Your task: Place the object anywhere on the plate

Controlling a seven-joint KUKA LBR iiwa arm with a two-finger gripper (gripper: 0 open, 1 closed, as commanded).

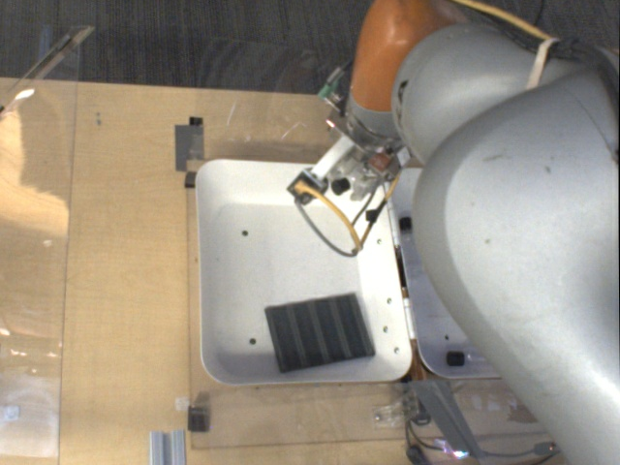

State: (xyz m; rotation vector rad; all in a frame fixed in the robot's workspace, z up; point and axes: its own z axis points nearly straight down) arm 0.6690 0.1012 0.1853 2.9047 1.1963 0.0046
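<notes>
A black ribbed rectangular slab (320, 331) lies flat near the front edge of the left white bin (228, 260), slightly skewed. My gripper (372, 174) hangs over that bin's back right corner, close to the wall shared with the other bin, well behind the slab and apart from it. The wrist and the big grey arm hide whatever is at the gripper's tip, and I see nothing held there.
The arm covers most of the right bin (434, 342), of which a narrow strip by the divider is in sight, with a small dark spot (455, 359) at its front. Wooden bench (107, 289) lies to the left, with metal brackets (191, 143) at the bin corners.
</notes>
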